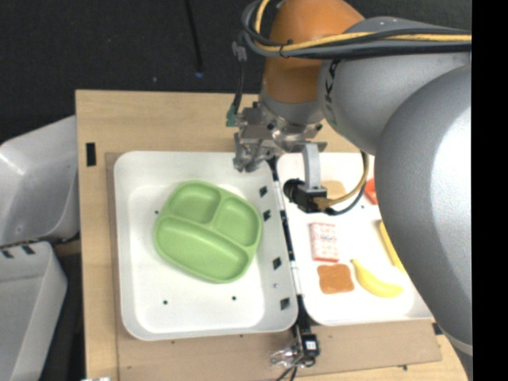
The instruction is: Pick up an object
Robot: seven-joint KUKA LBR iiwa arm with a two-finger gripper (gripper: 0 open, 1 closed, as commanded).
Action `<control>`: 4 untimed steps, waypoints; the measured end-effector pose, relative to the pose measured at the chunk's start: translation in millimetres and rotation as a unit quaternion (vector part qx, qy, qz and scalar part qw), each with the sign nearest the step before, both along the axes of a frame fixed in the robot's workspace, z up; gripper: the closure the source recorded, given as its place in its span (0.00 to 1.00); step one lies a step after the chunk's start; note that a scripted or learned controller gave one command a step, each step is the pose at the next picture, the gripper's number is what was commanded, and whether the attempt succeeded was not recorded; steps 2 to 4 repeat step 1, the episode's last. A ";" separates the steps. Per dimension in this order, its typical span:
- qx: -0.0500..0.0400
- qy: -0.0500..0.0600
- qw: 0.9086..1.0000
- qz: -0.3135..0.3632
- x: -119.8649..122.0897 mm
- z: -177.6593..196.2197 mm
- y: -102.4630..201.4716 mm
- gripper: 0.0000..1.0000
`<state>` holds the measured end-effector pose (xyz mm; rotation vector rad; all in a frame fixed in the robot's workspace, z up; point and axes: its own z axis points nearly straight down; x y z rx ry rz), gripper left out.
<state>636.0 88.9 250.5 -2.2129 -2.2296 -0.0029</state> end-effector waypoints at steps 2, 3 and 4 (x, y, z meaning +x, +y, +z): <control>-0.001 0.001 1.000 -0.002 0.0 -0.3 -3.2 0.00; -0.001 0.001 1.000 -0.002 0.0 -0.3 -3.2 0.00; -0.001 0.001 1.000 -0.002 0.0 -0.3 -3.2 0.00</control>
